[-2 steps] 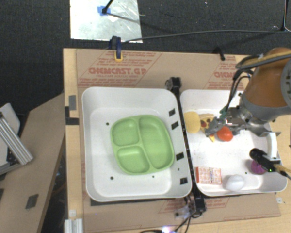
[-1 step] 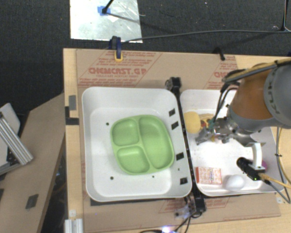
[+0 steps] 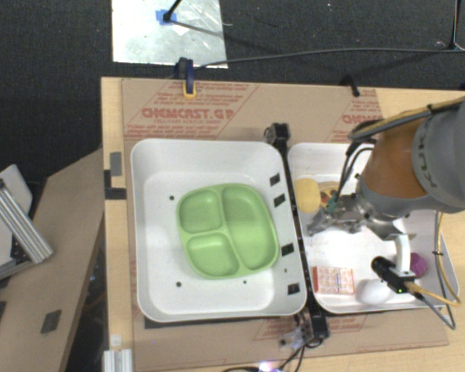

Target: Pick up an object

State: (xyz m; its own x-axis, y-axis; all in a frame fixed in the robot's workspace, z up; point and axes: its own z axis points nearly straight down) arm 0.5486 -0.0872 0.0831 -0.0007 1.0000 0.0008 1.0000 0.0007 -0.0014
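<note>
- gripper (image 3: 325,219) hangs low over the left part of the right bin (image 3: 325,157), just below a yellow ball (image 3: 307,194); whether it is open or closed cannot be told.
- yellow ball lies near the bin's left wall, beside the gripper.
- red-and-white packet (image 3: 333,280), white egg (image 3: 373,291) and purple thing (image 3: 419,264) lie along the bin's near side.
- left bin (image 3: 151,169) holds a green divided plate (image 3: 227,231).

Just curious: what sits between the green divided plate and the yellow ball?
In the camera view, the two bins' touching rims separate the green divided plate from the yellow ball, with bare white bin floor either side.
</note>
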